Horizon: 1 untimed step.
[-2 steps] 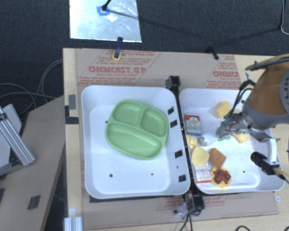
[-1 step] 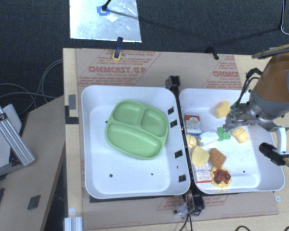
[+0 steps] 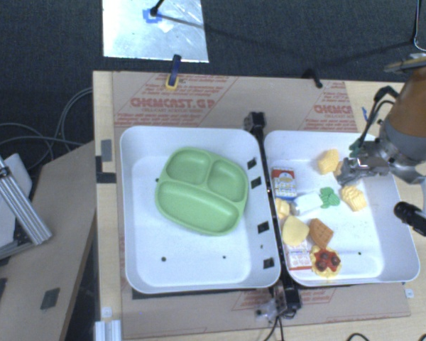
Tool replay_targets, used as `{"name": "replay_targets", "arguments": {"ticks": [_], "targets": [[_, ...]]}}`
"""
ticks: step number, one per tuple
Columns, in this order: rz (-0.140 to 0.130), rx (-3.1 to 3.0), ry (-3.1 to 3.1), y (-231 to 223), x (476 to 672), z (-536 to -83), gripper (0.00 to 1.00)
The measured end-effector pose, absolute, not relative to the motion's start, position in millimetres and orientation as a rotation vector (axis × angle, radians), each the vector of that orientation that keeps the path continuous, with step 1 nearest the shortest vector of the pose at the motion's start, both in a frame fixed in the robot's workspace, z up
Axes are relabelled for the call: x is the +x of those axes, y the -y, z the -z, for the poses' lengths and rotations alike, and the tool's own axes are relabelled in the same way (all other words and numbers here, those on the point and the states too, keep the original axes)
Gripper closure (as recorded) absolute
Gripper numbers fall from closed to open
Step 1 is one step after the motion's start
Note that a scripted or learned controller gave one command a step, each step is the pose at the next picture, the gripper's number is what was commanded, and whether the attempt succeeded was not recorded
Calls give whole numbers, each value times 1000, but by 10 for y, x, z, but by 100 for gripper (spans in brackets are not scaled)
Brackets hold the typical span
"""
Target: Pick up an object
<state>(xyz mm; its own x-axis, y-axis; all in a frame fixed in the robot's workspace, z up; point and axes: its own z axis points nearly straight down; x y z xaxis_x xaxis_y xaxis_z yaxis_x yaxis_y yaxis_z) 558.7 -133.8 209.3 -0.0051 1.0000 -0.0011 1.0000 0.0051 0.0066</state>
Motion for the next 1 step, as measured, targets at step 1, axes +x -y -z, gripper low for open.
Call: {"name": "replay_targets", "arguments": {"ticks": [1], "targets": [[-3, 2214, -2224, 1337, 5598, -2253, 100]]}}
